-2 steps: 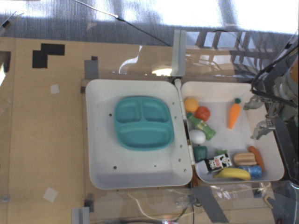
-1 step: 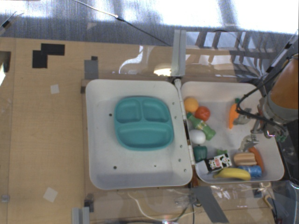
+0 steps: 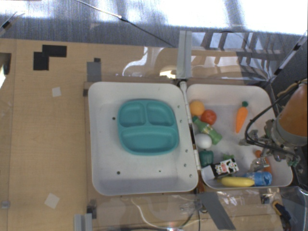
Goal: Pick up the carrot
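The carrot (image 3: 241, 117), orange with a green top, lies in the right bin (image 3: 226, 93) near its back right part, pointing toward the front. My gripper (image 3: 262, 159) hangs low over the bin's front right corner, below the arm's orange band (image 3: 293, 114). It sits to the right of the carrot and nearer the front, apart from it. A small orange piece (image 3: 259, 153) shows right beside the gripper, partly hidden by it.
The right bin also holds an orange ball (image 3: 196, 108), a red tomato (image 3: 209, 117), a green bottle (image 3: 208, 130), a white egg (image 3: 203, 141), a black-and-white carton (image 3: 226, 167), a banana (image 3: 237, 181) and a blue item (image 3: 263, 178). A teal divided plate (image 3: 147, 126) lies in the left bin (image 3: 103, 129).
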Available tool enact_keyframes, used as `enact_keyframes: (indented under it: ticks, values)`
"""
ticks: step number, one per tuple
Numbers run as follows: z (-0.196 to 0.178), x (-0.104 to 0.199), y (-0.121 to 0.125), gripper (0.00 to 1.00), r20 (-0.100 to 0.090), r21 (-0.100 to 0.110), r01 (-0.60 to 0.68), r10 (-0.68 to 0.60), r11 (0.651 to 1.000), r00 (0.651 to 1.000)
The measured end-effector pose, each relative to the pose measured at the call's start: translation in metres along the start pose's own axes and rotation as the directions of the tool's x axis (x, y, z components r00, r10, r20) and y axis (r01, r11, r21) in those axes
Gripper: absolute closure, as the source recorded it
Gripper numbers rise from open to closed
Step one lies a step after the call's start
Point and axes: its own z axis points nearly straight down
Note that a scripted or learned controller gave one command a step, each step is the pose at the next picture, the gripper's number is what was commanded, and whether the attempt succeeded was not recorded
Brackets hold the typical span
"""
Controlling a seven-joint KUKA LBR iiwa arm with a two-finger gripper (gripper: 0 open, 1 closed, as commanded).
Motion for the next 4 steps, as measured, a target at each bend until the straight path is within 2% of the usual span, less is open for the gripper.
enact_keyframes:
  ticks: [1, 2, 3, 4]
  values:
    - [0.001, -0.046, -0.003, 0.00, -0.003, 0.000, -0.643, 0.643, 0.766, 0.766]
    - [0.005, -0.144, -0.012, 0.00, -0.007, 0.003, -0.802, 0.802, 0.597, 0.597]
    - [-0.009, -0.148, -0.012, 1.00, 0.003, -0.001, -0.797, 0.797, 0.604, 0.604]
    - [-0.118, -0.151, 0.043, 1.00, 0.000, -0.003, -0.858, 0.858, 0.514, 0.514]
